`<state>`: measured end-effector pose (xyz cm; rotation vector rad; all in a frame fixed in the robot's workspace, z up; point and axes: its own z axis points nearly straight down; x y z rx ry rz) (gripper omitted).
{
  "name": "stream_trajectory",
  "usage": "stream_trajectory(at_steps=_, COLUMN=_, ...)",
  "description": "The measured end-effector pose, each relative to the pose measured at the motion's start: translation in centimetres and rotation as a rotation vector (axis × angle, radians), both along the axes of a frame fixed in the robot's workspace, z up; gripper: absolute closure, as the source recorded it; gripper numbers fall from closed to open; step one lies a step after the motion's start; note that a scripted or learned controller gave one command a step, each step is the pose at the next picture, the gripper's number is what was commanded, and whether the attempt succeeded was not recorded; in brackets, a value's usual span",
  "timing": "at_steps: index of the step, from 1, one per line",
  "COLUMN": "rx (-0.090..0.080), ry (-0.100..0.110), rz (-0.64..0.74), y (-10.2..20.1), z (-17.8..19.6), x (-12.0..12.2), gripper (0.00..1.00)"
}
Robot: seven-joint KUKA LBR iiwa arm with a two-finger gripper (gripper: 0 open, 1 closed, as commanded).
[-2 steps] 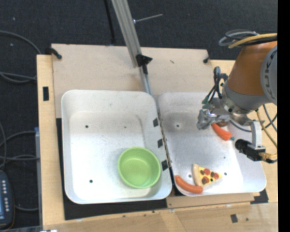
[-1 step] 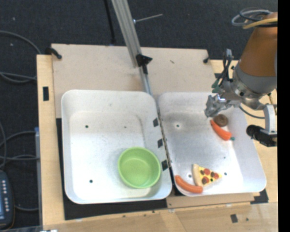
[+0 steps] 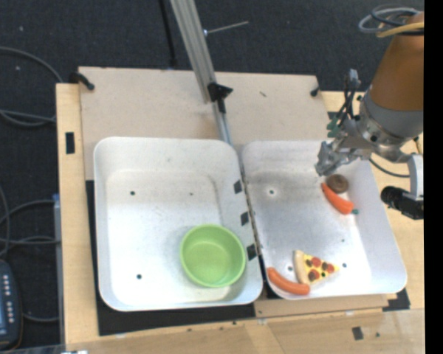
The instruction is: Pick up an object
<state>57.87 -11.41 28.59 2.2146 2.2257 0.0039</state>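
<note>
Arm comes in from the right, orange band above the wrist, hand [image 3: 331, 161] low over the upper part of the right bin [image 3: 280, 212]. Just below it sit a small brown round object [image 3: 339, 183] and a carrot [image 3: 338, 198], touching or nearly so. Whether the hand is spread or closed: cannot tell, it's too small and dark against the bin wall. Nothing visibly between its tips, so no grasp claimed.

Other items: pizza slice toy [image 3: 312, 267] and a red sausage [image 3: 287, 282] at the near edge of the right bin, close together. Green bowl [image 3: 213, 254] alone in the left bin [image 3: 133, 198], lower right part. Both bins rest on the tan desk [image 3: 148, 102]; a metal camera pole [image 3: 194, 39] slants across the top.

Likely target, judging by position: the brown object or the carrot. To do it well: pick one, centre over it, not the seam between the two, or one gets knocked aside. For the carrot, turn the wrist so the closing line crosses its narrow width, not its length. Go straight down, close only once low around the item, then lift vertically. The bin wall is near on the right, so keep clear of it.

Writing: none readable. No brand or label visible on bins, toys or arm.
</note>
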Motion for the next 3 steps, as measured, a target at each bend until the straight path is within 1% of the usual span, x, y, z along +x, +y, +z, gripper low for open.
stream_trajectory(at_steps=1, rx=0.0, ry=0.001, rz=0.002, y=5.8, z=-0.1, x=1.0, gripper=1.0)
stream_trajectory(at_steps=2, rx=-0.001, ry=0.002, rz=0.001, y=10.9, z=-1.7, x=3.1, gripper=1.0)
stream_trajectory(at_steps=3, rx=0.0, ry=0.004, rz=0.002, y=16.6, z=-2.5, x=3.2, gripper=1.0)
